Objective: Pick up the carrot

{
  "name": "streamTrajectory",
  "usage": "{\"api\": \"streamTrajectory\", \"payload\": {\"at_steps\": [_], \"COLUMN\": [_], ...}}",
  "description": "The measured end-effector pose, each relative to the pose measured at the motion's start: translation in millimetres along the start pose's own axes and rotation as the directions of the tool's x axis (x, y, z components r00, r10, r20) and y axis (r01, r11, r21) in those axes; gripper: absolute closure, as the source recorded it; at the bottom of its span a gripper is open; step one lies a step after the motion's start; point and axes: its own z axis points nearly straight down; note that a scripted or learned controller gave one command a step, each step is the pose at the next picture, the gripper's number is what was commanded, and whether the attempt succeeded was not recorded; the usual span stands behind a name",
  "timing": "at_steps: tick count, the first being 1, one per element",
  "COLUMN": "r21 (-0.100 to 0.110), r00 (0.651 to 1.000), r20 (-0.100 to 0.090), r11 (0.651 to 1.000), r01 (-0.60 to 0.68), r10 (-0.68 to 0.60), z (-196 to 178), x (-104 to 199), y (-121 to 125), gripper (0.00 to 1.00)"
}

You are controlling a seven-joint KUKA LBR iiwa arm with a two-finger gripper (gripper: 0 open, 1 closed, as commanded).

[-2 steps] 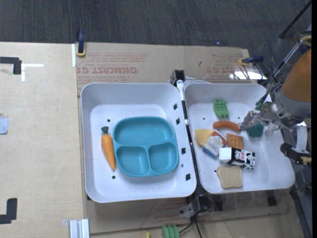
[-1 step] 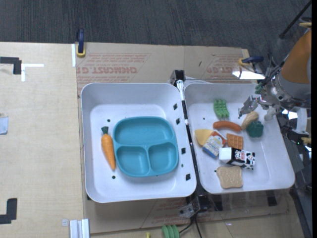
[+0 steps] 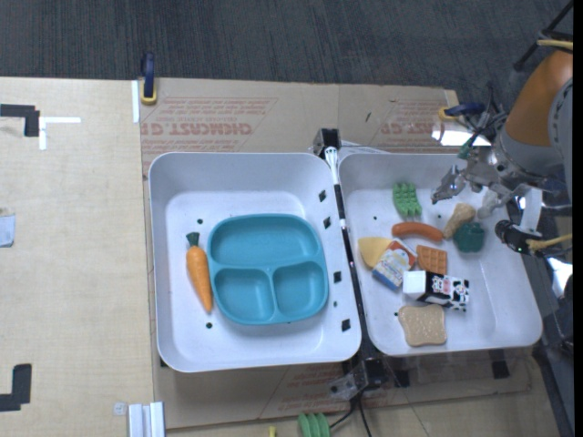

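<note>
The carrot (image 3: 199, 278) is orange with a green top and lies lengthwise in the left bin (image 3: 173, 335), just left of the teal divided plate (image 3: 269, 267). My gripper (image 3: 471, 195) hangs over the far right part of the right bin (image 3: 515, 321), far from the carrot. Its fingers are spread open with nothing between them. Right below them lie a beige piece (image 3: 460, 216) and a dark teal object (image 3: 470, 237).
The right bin holds several toy foods: a green piece (image 3: 406, 198), a sausage (image 3: 417, 231), a cheese wedge (image 3: 371, 249), a waffle (image 3: 431, 259), a milk carton (image 3: 448, 290) and a bread slice (image 3: 424, 325). The arm (image 3: 537, 107) comes in from the right.
</note>
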Motion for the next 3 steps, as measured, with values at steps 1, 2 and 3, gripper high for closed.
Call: {"api": "streamTrajectory", "payload": {"at_steps": [1,2,3], "r21": [-0.001,0.004,0.002], "r00": [0.999,0.903,0.899], "r20": [-0.006,0.008,0.008], "r11": [0.999,0.903,0.899], "r01": [-0.041,-0.429,-0.439], "r10": [0.041,0.429,0.439], "z": [19,23,23], "x": [4,1,34], "y": [-3,-34,-74], "gripper": [0.00,0.00,0.00]}}
